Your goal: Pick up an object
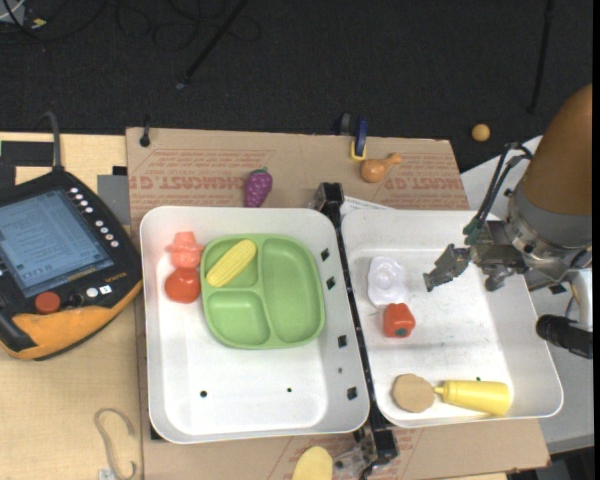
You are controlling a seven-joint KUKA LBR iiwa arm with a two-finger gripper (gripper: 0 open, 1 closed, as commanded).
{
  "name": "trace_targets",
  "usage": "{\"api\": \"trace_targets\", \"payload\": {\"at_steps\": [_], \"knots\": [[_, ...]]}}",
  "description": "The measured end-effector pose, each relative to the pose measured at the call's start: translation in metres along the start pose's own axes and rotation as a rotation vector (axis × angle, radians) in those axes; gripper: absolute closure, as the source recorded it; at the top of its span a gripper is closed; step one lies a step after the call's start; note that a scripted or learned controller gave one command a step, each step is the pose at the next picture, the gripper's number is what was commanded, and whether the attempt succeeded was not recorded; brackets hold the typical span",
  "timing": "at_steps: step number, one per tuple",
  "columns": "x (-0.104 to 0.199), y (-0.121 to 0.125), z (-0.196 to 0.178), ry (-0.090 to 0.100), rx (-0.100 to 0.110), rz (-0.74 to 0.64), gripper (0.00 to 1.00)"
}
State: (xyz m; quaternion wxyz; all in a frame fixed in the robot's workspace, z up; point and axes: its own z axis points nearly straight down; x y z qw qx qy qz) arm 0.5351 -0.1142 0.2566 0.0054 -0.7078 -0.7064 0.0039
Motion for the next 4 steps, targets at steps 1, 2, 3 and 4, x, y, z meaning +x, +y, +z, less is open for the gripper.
{"api": "trace_targets", "payload": {"at_steps": [1, 2, 3, 4], "knots": [[0.0, 0.002, -0.006, -0.002, -0.012, -0.002, 0.0], [-0.006, 0.003, 0.056, 0.0, -0.004, -0.002, 0.0], [-0.013, 0.002, 0.116, 0.0, -0.006, -0.002, 0.0], [-0.015, 0.01, 0.139, -0.006, -0.037, -0.001, 0.0]]}}
